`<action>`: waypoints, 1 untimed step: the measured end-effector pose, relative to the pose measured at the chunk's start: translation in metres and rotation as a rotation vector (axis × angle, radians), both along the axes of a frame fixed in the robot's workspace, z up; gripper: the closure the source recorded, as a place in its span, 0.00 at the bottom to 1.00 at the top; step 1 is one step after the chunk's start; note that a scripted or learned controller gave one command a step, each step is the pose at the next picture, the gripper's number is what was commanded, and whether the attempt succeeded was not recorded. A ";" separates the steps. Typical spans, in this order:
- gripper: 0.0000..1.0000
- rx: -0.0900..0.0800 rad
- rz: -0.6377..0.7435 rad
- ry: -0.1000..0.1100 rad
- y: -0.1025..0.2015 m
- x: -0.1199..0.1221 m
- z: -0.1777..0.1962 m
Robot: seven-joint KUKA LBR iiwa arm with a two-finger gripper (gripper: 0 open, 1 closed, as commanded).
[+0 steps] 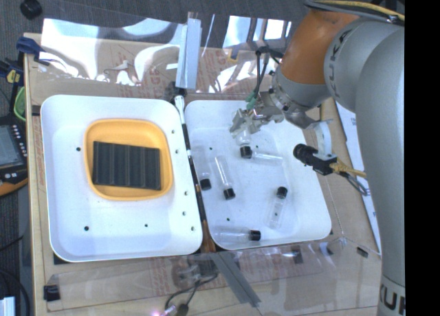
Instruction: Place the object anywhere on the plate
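Note:
A yellow plate (127, 160) with a dark ridged insert (127, 165) lies in the left bin (62, 225). Several clear vials with black caps lie scattered in the right bin (309, 229). One vial (260, 154) lies just below my gripper (245, 122), its cap to the left. Another vial (223, 176) is near the bin's middle, a third (278, 206) is to the right, and one more (240, 237) lies along the front wall. My gripper hangs over the upper part of the right bin, and no vial shows in it.
A loose black cap (205, 184) rests by the right bin's left wall. The ridge where the two bins meet (189, 163) runs between the plate and the vials. The arm's grey body (364, 102) covers the bench's right side.

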State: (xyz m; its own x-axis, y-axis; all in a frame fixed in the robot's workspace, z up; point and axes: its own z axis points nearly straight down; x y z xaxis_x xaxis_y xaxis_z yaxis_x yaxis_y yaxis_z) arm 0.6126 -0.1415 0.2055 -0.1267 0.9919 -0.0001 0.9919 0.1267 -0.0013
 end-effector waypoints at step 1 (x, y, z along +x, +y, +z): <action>1.00 0.001 0.109 0.004 0.062 -0.008 0.010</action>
State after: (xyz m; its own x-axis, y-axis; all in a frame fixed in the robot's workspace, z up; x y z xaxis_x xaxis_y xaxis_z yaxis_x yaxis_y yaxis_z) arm 0.6051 -0.0798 0.2155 -0.2335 0.9724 0.0018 0.9723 0.2335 -0.0049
